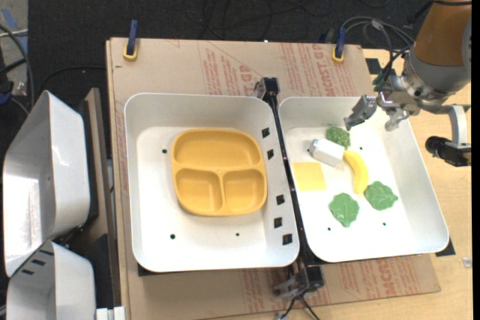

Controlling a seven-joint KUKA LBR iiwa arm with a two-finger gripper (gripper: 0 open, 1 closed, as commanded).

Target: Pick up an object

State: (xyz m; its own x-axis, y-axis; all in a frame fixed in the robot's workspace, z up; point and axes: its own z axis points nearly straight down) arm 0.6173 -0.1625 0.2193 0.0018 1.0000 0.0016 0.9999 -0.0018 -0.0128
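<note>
- Bins: two shallow white bins, side by side on the counter (225, 60), meeting along a black hinged divider.
- Left bin (142, 161): holds one item, a yellow compartment plate (220, 170) with three sections, one wide at the far side and two smaller at the near side. It lies flat near the bin's middle.
- Right bin (420, 213): holds six loose items, grouped toward its middle.
- Green pieces, three: one small green piece (337, 136) at the far end of the group, one green piece (344, 207) at the near side, one green piece (380, 195) just to its right.
- White block (327, 152), one: tilted, touching the small far green piece and one end of the banana.
- Banana (357, 170), one: yellow, curved, lying between the white block and the two near green pieces.
- Yellow square (309, 177), one: flat, pale, just beside the white block on its near side.
- Arm, one: grey with an orange band, entering from the right above the right bin's far corner.
- Hand (377, 111), one: two fingers spread apart, nothing between them, poised above the far part of the right bin, near the small far green piece but apart from it.
- Clamps, two: blue-and-yellow, at the counter's far edge.
</note>
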